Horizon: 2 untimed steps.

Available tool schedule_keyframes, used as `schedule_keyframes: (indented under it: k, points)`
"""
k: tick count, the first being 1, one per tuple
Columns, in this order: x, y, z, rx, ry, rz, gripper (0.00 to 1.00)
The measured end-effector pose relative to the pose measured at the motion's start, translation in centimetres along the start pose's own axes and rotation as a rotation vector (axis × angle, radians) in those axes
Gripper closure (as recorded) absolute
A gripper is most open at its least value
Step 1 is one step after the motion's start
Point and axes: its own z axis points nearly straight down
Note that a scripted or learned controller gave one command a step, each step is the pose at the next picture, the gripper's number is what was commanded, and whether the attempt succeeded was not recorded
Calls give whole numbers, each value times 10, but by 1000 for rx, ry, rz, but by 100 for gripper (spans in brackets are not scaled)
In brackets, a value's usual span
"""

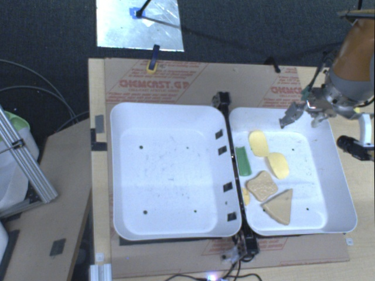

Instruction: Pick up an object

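Above the right bin (pixel 334 180), the end effector (pixel 304 113) hangs, its grip state unclear; yellow pieces (pixel 259 143) lie at its 8 o'clock, apart.

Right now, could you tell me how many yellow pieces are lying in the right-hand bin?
2 plainly: one yellow oval near the bin's middle, another yellow oval just below and right of it. A small yellowish sliver by the left wall may be a third.
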Motion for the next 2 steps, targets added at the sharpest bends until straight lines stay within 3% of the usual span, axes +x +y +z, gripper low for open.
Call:
schedule_keyframes:
  k: [1,2]
  points:
    - [-35,-66,90,11,1,7,0]
    - [-6,-128,132,-4,0,5,0]
